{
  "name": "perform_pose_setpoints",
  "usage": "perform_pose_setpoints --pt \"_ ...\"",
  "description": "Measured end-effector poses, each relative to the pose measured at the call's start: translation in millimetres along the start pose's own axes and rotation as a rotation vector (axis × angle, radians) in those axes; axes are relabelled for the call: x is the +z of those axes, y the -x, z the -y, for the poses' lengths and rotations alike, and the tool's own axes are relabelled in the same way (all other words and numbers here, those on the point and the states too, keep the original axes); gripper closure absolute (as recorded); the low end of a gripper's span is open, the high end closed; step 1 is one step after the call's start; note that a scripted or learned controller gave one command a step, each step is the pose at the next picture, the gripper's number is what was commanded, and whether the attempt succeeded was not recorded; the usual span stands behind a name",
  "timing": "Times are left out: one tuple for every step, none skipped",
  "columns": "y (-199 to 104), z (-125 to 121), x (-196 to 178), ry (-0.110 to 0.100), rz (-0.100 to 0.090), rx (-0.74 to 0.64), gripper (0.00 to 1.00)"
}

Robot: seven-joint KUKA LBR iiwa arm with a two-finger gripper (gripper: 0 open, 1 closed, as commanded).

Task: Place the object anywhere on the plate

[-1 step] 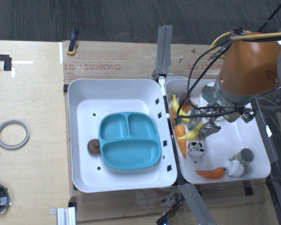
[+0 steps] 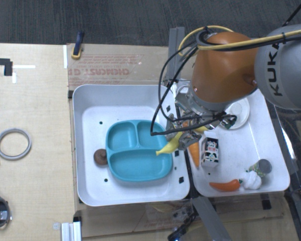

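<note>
**Banana at the plate's edge**

I'm reaching in from the right, my orange-banded wrist hanging over the seam between the two white bins. My jaws sit low at the right rim of the blue plate, and the yellow banana is right under them, its tip poking out over the plate's right edge. Have I got it clamped? I can't tell; my own wrist and cables cover the fingers.

The divided plate lies in the left bin, with a small brown round thing touching its left side. In the right bin: a carrot just beside the banana, a little black-and-white carton, and an orange-red pepper near the front.
</note>
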State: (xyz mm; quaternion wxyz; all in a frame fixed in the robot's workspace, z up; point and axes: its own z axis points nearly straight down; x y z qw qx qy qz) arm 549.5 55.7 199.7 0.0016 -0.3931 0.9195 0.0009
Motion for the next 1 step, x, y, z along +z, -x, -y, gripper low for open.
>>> perform_pose_setpoints --pt "-0.2 0.2 0.0 0.0 0.0 0.001 0.0"
